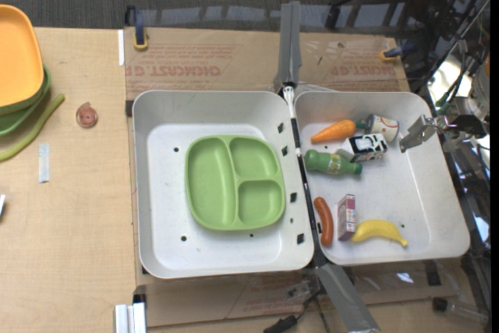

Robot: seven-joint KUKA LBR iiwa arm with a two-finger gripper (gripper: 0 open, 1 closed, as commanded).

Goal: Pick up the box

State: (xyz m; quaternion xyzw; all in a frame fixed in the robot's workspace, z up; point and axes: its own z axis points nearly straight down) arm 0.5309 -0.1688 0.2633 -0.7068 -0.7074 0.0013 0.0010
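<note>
Fingers of the gripper (413, 135) hang at the right bin's (437, 199) upper right edge, too small and blurred to tell how they stand; nothing shows between them. The box (347, 215), small and pink, stands in that bin's lower part, between a sausage (323, 219) and a banana (380, 232).

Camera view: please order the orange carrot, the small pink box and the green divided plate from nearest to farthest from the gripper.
From the gripper at the right bin's right edge:
1. Orange carrot, right bin, top.
2. Small pink box, right bin, lower part.
3. Green divided plate, left bin.
</note>
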